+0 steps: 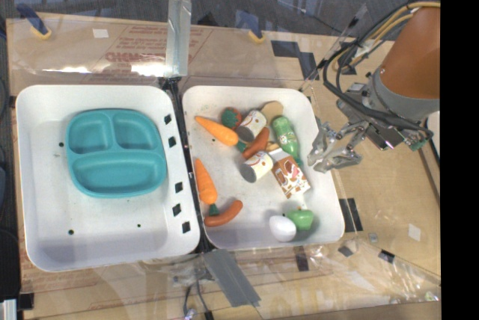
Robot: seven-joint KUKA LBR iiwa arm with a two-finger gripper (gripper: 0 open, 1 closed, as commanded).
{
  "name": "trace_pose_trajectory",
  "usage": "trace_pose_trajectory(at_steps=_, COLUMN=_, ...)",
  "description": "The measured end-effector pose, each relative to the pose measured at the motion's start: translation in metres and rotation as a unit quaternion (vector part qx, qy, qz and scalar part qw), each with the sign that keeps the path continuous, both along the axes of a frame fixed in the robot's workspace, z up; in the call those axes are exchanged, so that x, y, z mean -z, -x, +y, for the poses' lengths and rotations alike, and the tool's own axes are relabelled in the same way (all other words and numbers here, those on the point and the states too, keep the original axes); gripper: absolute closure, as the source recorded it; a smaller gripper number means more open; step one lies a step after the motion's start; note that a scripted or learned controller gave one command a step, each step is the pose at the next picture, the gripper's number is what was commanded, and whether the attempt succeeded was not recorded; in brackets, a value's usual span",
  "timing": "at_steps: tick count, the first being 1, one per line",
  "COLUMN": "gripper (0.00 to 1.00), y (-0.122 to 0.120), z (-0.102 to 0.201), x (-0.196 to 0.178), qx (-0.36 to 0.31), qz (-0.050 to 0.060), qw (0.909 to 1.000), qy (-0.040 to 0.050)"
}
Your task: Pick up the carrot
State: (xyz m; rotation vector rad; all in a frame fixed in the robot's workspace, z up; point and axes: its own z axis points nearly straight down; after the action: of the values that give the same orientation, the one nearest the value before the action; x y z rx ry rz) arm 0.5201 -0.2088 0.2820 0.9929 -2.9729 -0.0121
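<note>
Camera view: the claw [333, 150] is seen spread open and grasping nothing, poised just outside the right wall of the right bin [323, 184], with the grey arm [404, 87] trailing off behind it. 2 carrots are found inside that bin: 1 carrot [217, 130] lies near the bin's upper left corner, and a second carrot [205, 182] rests along its left wall. A teal tray [116, 152] is held in the left bin [37, 184], beside the right bin.
</note>
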Motion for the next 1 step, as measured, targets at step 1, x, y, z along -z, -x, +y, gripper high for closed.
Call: trace_pose_trajectory(at_steps=1, gripper=1.00, y=-0.0211, z=-0.0003, x=-0.1374, qx=-0.038, qz=-0.011, qw=0.9992, qy=0.0056)
